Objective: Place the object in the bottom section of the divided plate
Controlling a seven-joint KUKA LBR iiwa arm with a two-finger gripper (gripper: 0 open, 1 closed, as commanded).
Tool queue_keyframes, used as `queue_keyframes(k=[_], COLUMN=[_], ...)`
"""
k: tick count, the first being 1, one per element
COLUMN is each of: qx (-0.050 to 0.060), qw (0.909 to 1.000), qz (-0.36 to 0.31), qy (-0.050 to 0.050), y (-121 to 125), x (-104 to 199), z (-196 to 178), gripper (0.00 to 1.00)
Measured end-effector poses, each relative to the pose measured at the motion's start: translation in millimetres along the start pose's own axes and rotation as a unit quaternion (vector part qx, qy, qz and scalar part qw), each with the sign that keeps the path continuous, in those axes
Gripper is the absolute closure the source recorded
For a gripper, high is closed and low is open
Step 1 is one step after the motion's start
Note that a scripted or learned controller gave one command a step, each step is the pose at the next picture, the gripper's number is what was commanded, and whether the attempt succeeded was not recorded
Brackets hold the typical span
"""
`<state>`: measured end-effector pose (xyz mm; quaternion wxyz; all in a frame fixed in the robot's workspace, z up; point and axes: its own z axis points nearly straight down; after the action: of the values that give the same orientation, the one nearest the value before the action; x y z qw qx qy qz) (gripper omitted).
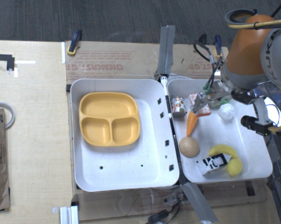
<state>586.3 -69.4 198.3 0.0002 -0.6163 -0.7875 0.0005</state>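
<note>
The step in hand looks like the pick: the gripper (200, 101) sits low in the right bin (252, 171), right at the top end of the carrot (191, 123), which lies tilted on the bin floor with its tip toward a tan egg-shaped ball (189, 147). The carrot seems the likely object, though that is a judgement. Whether the gripper is wide, narrow or closed on the carrot top I cannot tell. The yellow divided plate (109, 98) sits in the left bin (126, 176), all 3 sections bare. The next move calls for a firm hold, a lift over the wall between the 2 bins, then a release into a lower section. The arm reaches in from the right, its orange band (245, 50) above the bin's far corner, wrist angled down and leftward
</note>
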Motion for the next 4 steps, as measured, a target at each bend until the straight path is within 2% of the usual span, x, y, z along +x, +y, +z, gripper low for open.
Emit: queue_keyframes(k=[1,2,3,4], qx=[0.0,0.0,-0.001,-0.017], qw=[0.9727,0.9024,0.9164,0.9316], qz=[-0.232,-0.431,-0.4,-0.363], qy=[0.0,0.0,-0.001,-0.006], y=[28.2,31.8,92.5,83.3], x=[61.4,132.3,152.9,253.0], z=[7.2,7.0,60.0,91.9], gripper=[1.0,1.0,1.0,1.0])
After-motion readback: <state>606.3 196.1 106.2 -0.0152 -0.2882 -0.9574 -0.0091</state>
